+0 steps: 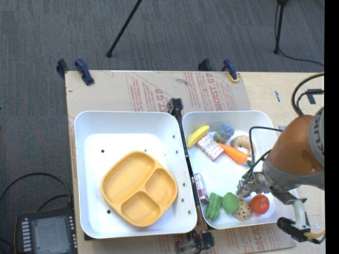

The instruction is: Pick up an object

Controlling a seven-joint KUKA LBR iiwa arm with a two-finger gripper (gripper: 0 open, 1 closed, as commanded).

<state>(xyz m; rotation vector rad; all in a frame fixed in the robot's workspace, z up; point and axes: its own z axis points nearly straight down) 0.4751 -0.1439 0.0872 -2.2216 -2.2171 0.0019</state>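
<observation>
Camera view: pincer (247, 186) is lowered just left of the tomato (259, 203), w/ toys clustered nearby, apparently for a pick; finger state can't be told.

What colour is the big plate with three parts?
The divided plate is yellow-orange, shown best in the camera view.

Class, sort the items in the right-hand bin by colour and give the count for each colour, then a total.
Yellow: 1, banana
Orange: 1, carrot
Green: 2
Red: 1, tomato
Other colours: 5
Total: 10
</observation>
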